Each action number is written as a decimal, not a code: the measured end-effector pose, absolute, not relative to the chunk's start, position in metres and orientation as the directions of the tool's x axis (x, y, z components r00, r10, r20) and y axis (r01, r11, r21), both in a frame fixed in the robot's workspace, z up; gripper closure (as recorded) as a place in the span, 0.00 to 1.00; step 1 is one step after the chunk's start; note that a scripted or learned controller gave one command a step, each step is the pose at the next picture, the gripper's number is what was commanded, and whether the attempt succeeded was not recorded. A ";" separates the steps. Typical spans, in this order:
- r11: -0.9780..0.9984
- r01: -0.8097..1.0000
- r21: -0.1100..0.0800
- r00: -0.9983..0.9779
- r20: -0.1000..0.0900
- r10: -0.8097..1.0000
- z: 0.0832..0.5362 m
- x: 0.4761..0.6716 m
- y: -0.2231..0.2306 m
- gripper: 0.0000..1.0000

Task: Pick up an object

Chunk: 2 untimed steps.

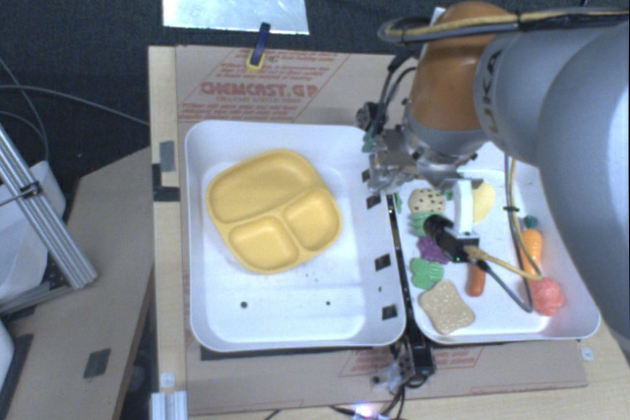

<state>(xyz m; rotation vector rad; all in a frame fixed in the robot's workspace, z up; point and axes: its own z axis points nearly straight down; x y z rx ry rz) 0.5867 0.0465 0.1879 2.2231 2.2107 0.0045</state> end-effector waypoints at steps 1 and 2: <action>0.010 1.000 0.004 -0.010 0.003 1.000 0.244 0.548 0.122 1.00; 0.004 1.000 0.016 -0.005 0.004 1.000 0.377 0.549 0.109 1.00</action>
